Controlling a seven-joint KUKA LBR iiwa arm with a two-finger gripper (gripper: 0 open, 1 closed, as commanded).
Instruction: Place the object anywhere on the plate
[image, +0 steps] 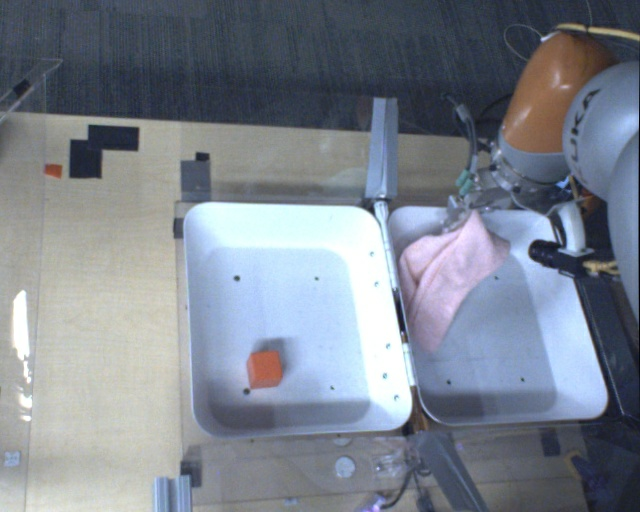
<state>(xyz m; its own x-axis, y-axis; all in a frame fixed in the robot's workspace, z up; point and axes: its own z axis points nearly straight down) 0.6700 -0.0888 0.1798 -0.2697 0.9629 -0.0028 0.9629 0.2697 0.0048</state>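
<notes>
Over in the right bin (560, 400), a pink cloth (445, 280) hangs from the gripper (470, 205), and its top corner is bunched up right at the fingers, so they look closed on the fabric. The cloth drapes down and to the left, its lower folds lying along the bin's left wall, close against the divider where the two bins meet. Its upper part sits at the bin's back edge, and a soft shadow spreads on the white floor just to the right of it.

Above that, the arm (600, 120) comes in from the right: grey casing, with the orange band (545, 95) bulging just over the wrist. Thin cables loop around the wrist, and a black fitting pokes out beside the cloth's right edge.

Swing to the left bin (210, 300) and we've got a small orange block (265, 369), sitting alone on the floor toward the front left, well apart from the cloth. Little dark dots mark the floors of both bins.

Around them, the pale wooden bench (90, 330) stretches off to the left, carrying a black stepped shape (98, 148) near the back and a tiny orange square (53, 171) just beside it. A grey metal bar (381, 150) stands upright behind the seam between the bins, and a dark floor lies behind the bench.
</notes>
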